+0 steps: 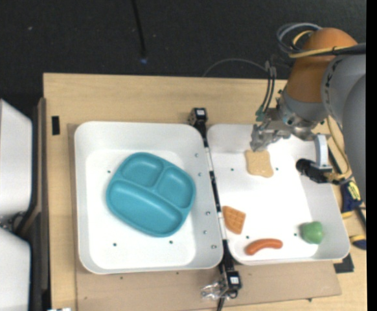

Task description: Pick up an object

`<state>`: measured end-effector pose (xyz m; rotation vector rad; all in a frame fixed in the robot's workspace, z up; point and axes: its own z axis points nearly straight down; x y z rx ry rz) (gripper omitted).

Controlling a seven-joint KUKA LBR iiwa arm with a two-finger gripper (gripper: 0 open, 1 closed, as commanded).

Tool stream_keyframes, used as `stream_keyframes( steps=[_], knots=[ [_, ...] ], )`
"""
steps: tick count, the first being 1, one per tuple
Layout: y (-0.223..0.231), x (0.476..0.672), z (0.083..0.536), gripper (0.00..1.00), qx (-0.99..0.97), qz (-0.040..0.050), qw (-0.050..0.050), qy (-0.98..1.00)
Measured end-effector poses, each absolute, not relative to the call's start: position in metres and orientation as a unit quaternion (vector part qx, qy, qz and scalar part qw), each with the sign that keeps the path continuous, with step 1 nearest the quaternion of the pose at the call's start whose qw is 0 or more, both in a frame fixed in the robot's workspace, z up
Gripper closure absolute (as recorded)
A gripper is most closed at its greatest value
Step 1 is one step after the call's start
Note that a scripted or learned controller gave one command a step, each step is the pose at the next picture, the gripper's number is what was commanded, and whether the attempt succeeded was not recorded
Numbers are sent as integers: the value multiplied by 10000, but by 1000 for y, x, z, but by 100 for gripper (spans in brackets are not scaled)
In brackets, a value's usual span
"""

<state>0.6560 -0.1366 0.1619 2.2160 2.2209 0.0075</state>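
Four small things lie in the right bin: a tan slice like bread near its upper left, an orange waffle-like wedge by the lower left wall, a red sausage along the bottom edge, and a green ball-like piece at the lower right. The left bin holds a teal divided plate in the middle of the frame. Both bins sit on the pale wood desk.

Your arm comes in from the upper right, and the gripper hangs directly over the top edge of the tan slice, apparently touching or just above it. You cannot tell from this angle how the gripper is set, nor whether it has the slice; nothing is visibly lifted.

Judging by position, the slice is the likely target. It lies flat and thin against the bin floor, so the grasp may simply slide over it and come up with nothing. The contact also sits at the slice's edge rather than its middle, so even a catch could let it tilt and drop on the lift. A push downward may instead nudge it toward the wall between the bins.
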Motion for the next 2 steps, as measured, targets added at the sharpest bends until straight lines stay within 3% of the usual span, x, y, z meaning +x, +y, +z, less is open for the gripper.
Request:
stream_keyframes(
  steps=[1, 2],
  knots=[
    [-138, 666, 223, 100, 7061, 27, 33, 7081],
    [-139, 667, 240, 100, 7055, 16, 14, 7087]
  ],
)
